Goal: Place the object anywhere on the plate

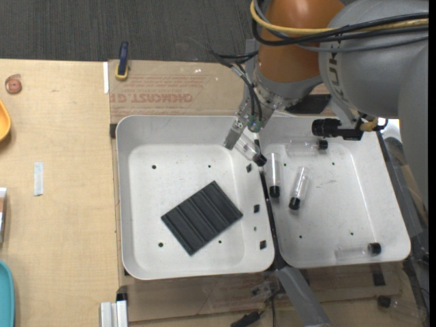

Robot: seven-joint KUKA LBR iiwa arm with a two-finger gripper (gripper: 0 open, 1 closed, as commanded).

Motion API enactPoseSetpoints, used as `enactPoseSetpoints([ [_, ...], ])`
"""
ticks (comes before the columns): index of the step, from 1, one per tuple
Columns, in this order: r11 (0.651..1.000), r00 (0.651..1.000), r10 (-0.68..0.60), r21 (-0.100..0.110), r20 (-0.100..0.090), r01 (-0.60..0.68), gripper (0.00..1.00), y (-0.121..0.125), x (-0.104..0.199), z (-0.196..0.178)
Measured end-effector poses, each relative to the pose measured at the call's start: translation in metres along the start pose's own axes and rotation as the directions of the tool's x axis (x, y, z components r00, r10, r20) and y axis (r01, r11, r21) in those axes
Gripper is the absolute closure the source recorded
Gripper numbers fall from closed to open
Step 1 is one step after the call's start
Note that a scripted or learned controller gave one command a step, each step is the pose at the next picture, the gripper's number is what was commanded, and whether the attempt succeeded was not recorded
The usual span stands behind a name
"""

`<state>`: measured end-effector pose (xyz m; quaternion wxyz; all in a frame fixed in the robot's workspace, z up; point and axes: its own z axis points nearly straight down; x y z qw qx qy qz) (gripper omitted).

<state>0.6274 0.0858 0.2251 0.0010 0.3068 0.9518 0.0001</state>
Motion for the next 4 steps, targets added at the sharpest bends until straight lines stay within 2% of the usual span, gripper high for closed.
enactPoseSetpoints([
  [1, 0.983, 0.983, -0.184, 0.001, -0.002, 0.184, 1.00, -0.102, 0.033, -0.051],
  [2, 0.972, 0.972, -0.234, 0.001, -0.003, 0.234, 1.00, -0.043, 0.089, -0.013],
  [3, 0.966, 0.966, -0.259, 0.000, -0.001, 0.259, 1.00, -0.016, 0.091, -0.040],
  [4, 0.958, 0.958, -0.287, 0.000, 0.000, 0.287, 1.00, -0.051, 0.069, -0.086],
])
